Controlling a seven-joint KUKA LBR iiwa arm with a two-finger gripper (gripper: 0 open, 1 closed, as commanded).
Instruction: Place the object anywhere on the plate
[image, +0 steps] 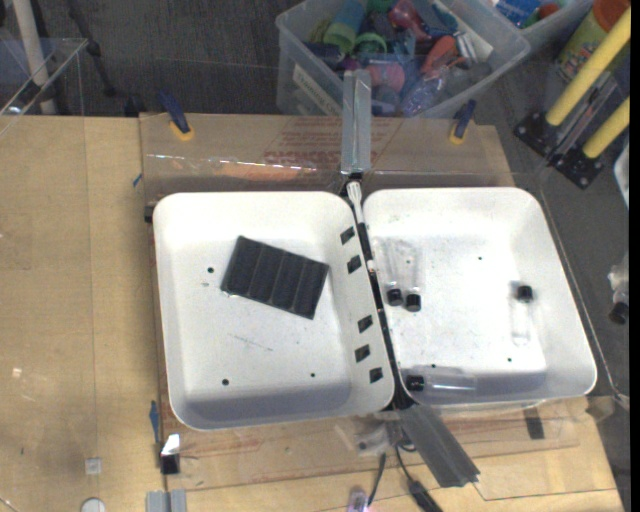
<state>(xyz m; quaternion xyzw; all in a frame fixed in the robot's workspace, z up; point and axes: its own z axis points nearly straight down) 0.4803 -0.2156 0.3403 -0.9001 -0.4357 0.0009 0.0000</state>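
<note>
**Camera view: plate in the left bin, small dark pieces in the right**

You cannot tell how the jaws stand from this view.

Look first at the right bin (470, 215). Two small dark pieces (404, 298) lie side by side, almost touching, near its left wall. Faint clear streaks run up from them, too pale for you to name. A third small dark piece (522, 293) sits well apart from the pair, toward the bin's right side, with a pale, glassy smear below it. You cannot tell which of these is the object to be placed. All three lie on the floor of the right bin, none on the plate.

The plate (275, 277) is a dark, ribbed rectangle lying flat in the left bin (200, 380), turned at a slight angle, in the bin's upper middle. Nothing rests on it.

The two bins touch along a shared ridge (358, 300) marked with a row of small black squares. A grey metal bar (355, 120) runs up from the top of that ridge. Two blue clamps (178, 125) grip the board behind the bins.

Beyond that, a clear tub of colourful toys (400, 40) stands at the back, with yellow cylinders (600, 50) at the upper right. The wooden worktop (70, 300) spreads to the left.
</note>
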